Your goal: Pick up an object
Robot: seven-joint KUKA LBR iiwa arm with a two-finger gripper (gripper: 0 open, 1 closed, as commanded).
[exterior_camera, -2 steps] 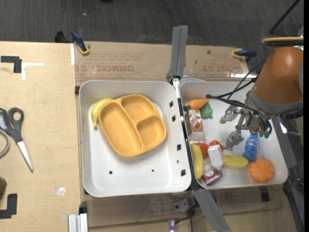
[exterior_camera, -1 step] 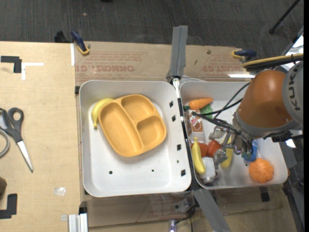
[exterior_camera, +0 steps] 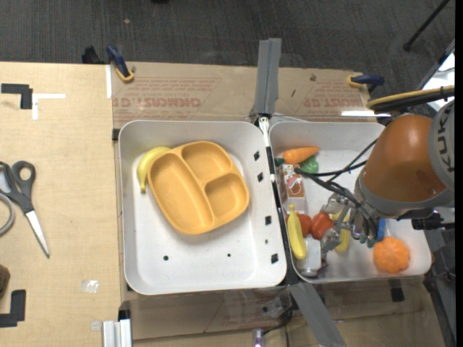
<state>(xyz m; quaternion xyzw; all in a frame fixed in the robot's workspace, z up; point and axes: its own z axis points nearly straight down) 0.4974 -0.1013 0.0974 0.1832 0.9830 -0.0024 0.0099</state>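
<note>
My gripper (exterior_camera: 334, 230) reaches down into the right bin (exterior_camera: 340, 139), among a cluster of toy food near the bin's front. Close around it lie a red piece (exterior_camera: 319, 225), a yellow banana-like piece (exterior_camera: 295, 235) and an orange ball (exterior_camera: 391, 255). Further back in the same bin lie a carrot (exterior_camera: 299, 154), a green piece (exterior_camera: 309, 167) and a small printed packet (exterior_camera: 292, 181). The arm's orange band (exterior_camera: 404, 157) hides much of the bin's right side.
The left bin (exterior_camera: 141, 259) holds a yellow divided plate (exterior_camera: 197, 186) with a banana (exterior_camera: 148, 163) tucked at its left edge. Scissors (exterior_camera: 25, 201) lie on the wooden bench at far left. A grey bar (exterior_camera: 268, 71) stands behind the bins.
</note>
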